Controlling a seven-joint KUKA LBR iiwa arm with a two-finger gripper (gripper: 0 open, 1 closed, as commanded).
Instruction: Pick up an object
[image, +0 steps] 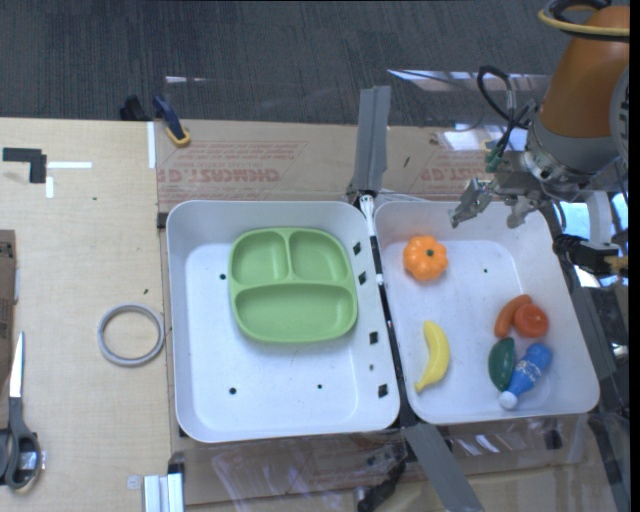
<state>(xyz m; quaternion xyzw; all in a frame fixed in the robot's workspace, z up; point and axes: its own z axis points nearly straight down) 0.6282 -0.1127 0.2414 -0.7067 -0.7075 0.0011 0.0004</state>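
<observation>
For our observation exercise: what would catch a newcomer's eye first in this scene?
The green divided plate in the left bin stands out first. Next come the right bin's bright items: an orange pumpkin and a yellow banana. The pincer hangs above that bin's far edge.

The wooden bench (80, 270) bears two white bins (190, 330), a tape ring (131, 333) and scissors (18, 440).

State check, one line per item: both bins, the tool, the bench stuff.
tool: open, holding nothing, above right bin's far edge
green divided plate: flat in left bin
small pumpkin: upright, alone
banana: lying flat
green item: touching blue bottle
tape ring: flat on bench
</observation>
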